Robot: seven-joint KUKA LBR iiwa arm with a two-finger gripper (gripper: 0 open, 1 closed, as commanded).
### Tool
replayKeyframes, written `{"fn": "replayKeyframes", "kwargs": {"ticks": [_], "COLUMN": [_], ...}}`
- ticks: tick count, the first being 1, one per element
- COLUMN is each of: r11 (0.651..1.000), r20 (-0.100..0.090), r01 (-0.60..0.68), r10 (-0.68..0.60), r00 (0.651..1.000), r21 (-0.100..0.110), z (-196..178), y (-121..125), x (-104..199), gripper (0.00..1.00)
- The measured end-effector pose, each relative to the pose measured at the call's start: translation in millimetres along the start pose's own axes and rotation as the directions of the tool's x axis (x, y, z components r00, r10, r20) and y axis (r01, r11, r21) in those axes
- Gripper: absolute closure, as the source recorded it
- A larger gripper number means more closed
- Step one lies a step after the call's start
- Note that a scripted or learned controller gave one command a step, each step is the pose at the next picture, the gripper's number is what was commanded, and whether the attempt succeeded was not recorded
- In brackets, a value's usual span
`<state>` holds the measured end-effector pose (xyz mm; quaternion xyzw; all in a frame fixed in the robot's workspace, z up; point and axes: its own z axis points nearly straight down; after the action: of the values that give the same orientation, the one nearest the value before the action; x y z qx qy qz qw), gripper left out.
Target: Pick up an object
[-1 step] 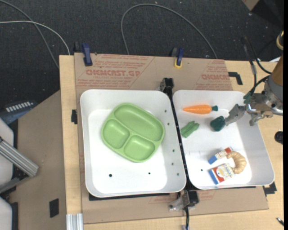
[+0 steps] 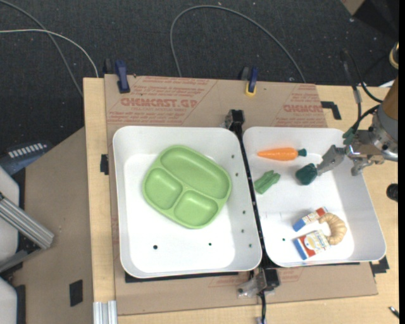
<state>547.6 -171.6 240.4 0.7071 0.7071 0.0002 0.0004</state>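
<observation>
A robotics lab: clamped cardboard-covered bench (image 2: 190,98), two white bins (image 2: 123,190), and cables (image 2: 209,19) over dark carpet.

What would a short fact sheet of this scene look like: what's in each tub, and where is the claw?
left bin: green divided plate
right bin: toy carrot, light green piece, dark green piece, croissant, small red, white and blue carton
claw: over the right bin's upper right part, beside the dark green piece
claw's load: none visible
bench: brown board, clamped along the far edge
</observation>
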Motion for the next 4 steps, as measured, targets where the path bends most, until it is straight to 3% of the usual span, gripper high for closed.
{"fn": "replayKeyframes", "kwargs": {"ticks": [1,3,4], "r11": [1.000,1.000,1.000], "r20": [-0.001,-0.001,0.000], "r01": [0.001,0.000,0.000], "r10": [-0.001,0.000,0.000], "r00": [1.000,1.000,1.000], "r21": [0.004,0.004,0.000], "z": [56.7,157.8,144.7], "y": [8.3,1.5,2.9], "x": [2.7,-5.2,-5.6], "gripper": [0.00,0.00,1.00]}}
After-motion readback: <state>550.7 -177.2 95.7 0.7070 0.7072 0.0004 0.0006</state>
